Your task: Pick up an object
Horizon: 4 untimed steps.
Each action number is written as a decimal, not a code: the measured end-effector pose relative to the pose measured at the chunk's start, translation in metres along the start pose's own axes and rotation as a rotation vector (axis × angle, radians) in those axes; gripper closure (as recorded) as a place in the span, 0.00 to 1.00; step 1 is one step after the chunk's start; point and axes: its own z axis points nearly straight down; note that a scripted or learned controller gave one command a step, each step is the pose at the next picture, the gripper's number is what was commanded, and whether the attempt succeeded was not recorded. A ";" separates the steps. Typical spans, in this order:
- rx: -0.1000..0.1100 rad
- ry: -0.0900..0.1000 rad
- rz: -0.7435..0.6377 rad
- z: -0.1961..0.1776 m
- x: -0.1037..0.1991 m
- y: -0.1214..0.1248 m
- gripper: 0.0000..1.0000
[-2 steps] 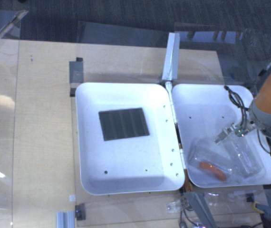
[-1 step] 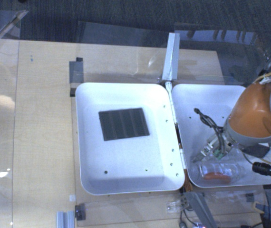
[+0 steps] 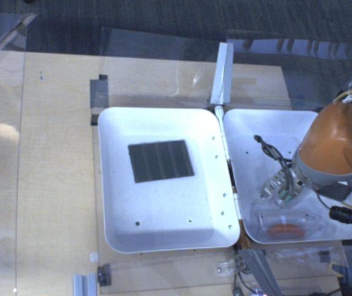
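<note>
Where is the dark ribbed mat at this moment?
The dark ribbed mat lies flat in the left bin, a little above its middle, well apart from the gripper over the right bin.

Dark ribbed mat [image 3: 161, 161] flat in left white bin [image 3: 117, 227], wooden bench [image 3: 52, 165]

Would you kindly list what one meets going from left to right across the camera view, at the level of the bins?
Wooden bench → left bin → dark ridged mat → metal divider between the bins → right bin → gripper → orange band of the arm.
</note>
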 end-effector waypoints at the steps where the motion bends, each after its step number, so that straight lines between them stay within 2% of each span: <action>1: 0.000 0.000 0.000 0.000 0.000 0.000 0.00; 2: 0.016 0.015 -0.054 -0.082 0.008 0.040 0.00; 3: 0.020 0.014 0.173 -0.078 -0.009 -0.007 0.00; 4: 0.006 0.004 0.098 0.013 -0.045 -0.022 0.00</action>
